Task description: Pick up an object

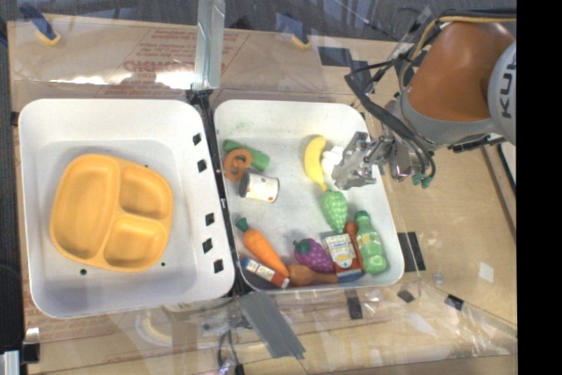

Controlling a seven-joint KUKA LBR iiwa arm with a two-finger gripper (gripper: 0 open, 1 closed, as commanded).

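The tool (pixel 351 167) hung low over the right bin (pixel 290 114), near its right wall; whether it was open or closed could not be told. Just left of it lay a banana (pixel 313 158), and just below it a green bumpy fruit (pixel 334 210). Further out in that bin were a small can (pixel 261 187), a carrot (pixel 261 248), purple grapes (pixel 313 255), a juice box (pixel 340 251) and a green bottle (pixel 370 245). The left bin (pixel 53 123) held a yellow divided plate (pixel 110 211).
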